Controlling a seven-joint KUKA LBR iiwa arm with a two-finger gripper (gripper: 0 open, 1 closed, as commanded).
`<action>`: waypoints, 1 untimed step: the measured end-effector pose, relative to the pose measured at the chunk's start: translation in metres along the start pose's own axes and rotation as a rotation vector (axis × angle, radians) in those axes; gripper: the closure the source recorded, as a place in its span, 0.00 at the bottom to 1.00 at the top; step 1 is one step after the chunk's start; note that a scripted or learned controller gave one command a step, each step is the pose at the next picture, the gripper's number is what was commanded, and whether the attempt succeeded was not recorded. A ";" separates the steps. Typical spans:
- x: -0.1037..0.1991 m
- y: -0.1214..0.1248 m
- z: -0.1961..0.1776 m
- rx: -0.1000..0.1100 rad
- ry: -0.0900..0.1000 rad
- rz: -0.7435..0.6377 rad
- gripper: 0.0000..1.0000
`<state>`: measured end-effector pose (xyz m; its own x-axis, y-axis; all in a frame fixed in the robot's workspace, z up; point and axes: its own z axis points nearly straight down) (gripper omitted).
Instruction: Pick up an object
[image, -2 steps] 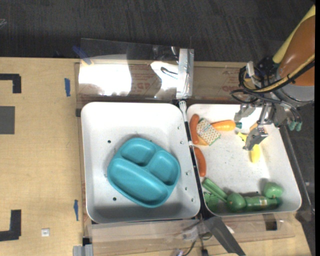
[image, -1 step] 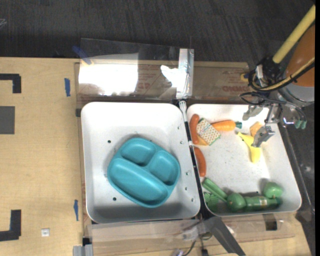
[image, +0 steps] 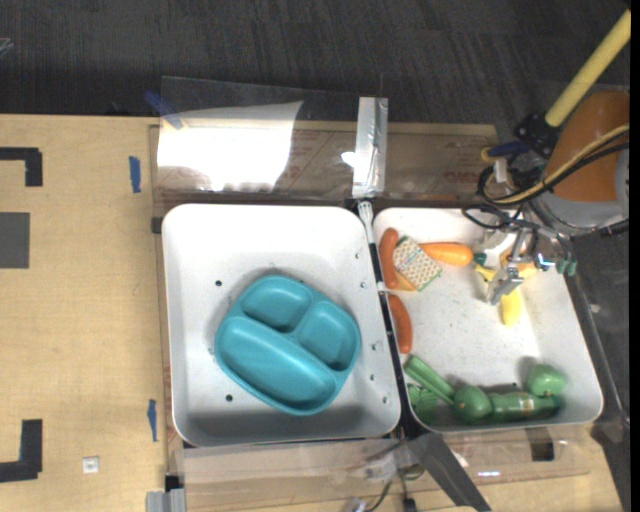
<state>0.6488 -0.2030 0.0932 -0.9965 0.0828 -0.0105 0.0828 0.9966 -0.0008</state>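
Divided plate (image: 288, 342) in left bin (image: 190, 240); toy vegetables (image: 488, 398) along right bin (image: 585, 370) near edge.

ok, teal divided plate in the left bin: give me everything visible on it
The teal plate looks like smooth moulded plastic, rounded in outline, with three compartments: one long one along its lower-left side and two smaller ones toward the upper right, split by raised ridges. It lies flat and right way up near the middle of the left bin, turned at a slant to the bin's walls. All three compartments look bare. Only the bin floor touches it.

arm (image: 585, 150) cut off at right edge, claw (image: 508, 272) blurred (grip unclear)
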 end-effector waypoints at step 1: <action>0.053 -0.018 0.005 0.001 0.002 0.000 0.00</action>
<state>0.5948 -0.2163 0.0881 -0.9965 0.0828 -0.0086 0.0828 0.9966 -0.0021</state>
